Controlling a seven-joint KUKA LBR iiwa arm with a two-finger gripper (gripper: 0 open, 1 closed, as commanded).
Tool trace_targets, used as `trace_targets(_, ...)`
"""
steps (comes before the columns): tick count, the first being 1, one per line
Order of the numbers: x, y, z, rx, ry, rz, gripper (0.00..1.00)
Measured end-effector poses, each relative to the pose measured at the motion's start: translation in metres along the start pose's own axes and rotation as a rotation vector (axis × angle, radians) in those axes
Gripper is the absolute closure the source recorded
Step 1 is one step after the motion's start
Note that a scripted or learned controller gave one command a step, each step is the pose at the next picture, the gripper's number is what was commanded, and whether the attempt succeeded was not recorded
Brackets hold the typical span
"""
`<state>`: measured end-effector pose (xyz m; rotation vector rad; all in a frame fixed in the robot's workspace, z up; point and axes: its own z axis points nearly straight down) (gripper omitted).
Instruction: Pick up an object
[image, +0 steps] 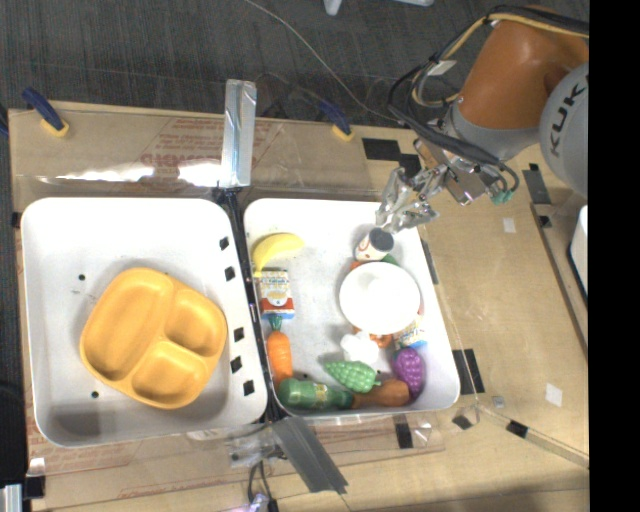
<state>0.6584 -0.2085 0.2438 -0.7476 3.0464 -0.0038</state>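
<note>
Left shallow white bin (50, 240): one yellow plastic divided plate (152, 336) with three compartments, lying slightly toward the near side, tilted a bit off square.

Right shallow white bin (310, 225): cluttered.
- yellow toy banana (274, 247) at the far left corner, by the divider
- small printed carton with red-and-white label (276, 294) just below the banana
- orange toy carrot (280, 354) below the carton, along the left wall
- dark green bottle-shaped item (313, 395) lying flat along the near wall
- light green knobbly toy vegetable (351, 375) touching it
- purple toy grape bunch (409, 366) in the near right corner
- round white bowl or lid (379, 296) in the right half, resting over other small items I can't identify
- small round dark-and-white item (379, 241) just beyond the bowl

Pincer (402, 213) sits over the right bin's far right corner, tips just above that small round item. Can't tell if it's spread or pressed together; nothing visibly gripped.

Surface (500, 300): tan board, black tape marks, blue clamps (46, 112) at the far edge, a silver tape strip (238, 135) above the divider. Dark floor with cables beyond.
</note>
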Motion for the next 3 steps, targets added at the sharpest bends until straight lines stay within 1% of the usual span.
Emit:
trace_targets(1,0.000,0.000,-0.006,0.000,-0.001,-0.218,1.00)
trace_targets(2,-0.001,0.000,-0.039,0.001,-0.002,-0.375,1.00)
trace_targets(3,0.000,0.001,-0.026,-0.005,0.001,-0.657,1.00)
